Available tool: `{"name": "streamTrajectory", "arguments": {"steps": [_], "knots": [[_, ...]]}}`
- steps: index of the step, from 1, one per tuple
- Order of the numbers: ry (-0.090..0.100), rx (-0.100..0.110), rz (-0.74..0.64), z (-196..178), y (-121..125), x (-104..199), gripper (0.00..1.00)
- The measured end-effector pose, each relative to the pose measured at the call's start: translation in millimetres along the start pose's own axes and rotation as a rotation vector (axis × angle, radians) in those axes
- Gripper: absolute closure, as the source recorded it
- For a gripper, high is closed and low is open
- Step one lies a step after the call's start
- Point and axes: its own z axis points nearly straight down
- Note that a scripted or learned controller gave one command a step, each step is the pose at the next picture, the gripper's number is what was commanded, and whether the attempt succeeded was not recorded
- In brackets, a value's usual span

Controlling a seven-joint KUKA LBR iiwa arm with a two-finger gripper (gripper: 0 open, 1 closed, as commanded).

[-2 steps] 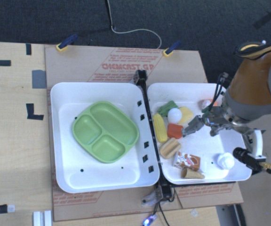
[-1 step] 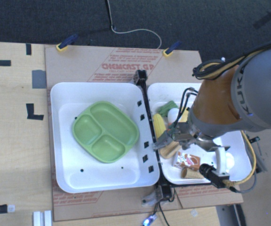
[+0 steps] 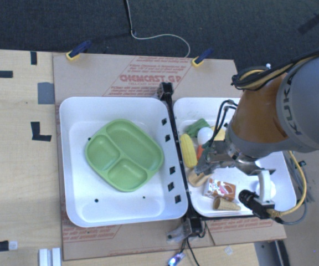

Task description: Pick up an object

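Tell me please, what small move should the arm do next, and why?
Probably a short descent, then close. The gripper hangs low in the right bin, beside the yellow corn and above a tan piece. Nothing is seen between its fingers, so no pick has happened yet.

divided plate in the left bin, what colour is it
Light green; the divided plate shows plainly in the camera view.
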Motion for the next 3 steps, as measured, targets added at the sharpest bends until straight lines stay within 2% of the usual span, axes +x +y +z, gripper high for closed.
{"name": "streamTrajectory", "arguments": {"steps": [1,2,3], "knots": [[0.003,-0.02,-0.007,-142.0,2.4,59.2,1.0],[0.001,-0.008,-0.005,-183.7,0.6,101.2,1.0],[0.001,-0.006,-0.005,-210.3,0.2,152.6,1.0]]}}
